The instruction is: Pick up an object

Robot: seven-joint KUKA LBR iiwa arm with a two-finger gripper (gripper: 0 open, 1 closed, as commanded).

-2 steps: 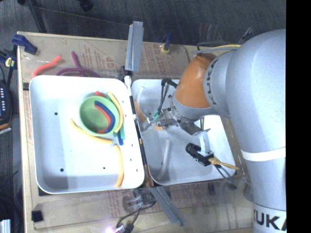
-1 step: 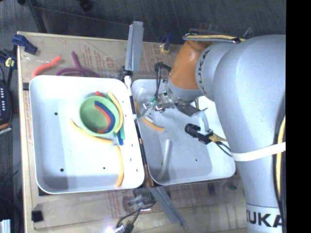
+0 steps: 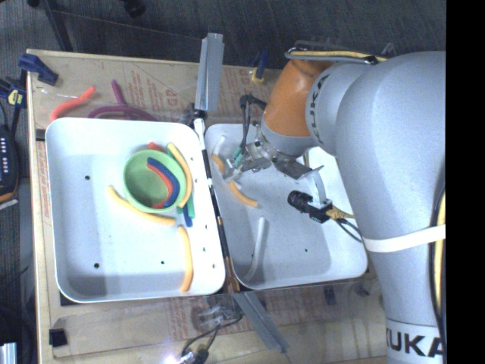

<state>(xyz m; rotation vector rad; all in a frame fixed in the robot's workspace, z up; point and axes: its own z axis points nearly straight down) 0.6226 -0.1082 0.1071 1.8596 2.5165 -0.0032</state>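
The bench (image 3: 114, 78) is bearing two white bins, and the right bin (image 3: 303, 256) is holding a yellow strip (image 3: 242, 196) just below the gripper (image 3: 236, 165). The arm is hovering in the reaching step, its pincer's state impossible to tell; next it likely needs lowering onto that strip. Farther left, the left bin (image 3: 83, 226) is carrying a green bowl (image 3: 148, 180).

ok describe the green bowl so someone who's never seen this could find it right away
Start at the left bin, the one away from the arm. In its upper middle sits the green bowl, round and open side up, with red and blue curved pieces lying inside it. Its neighbours are thin yellow strips; it alone is round and green.
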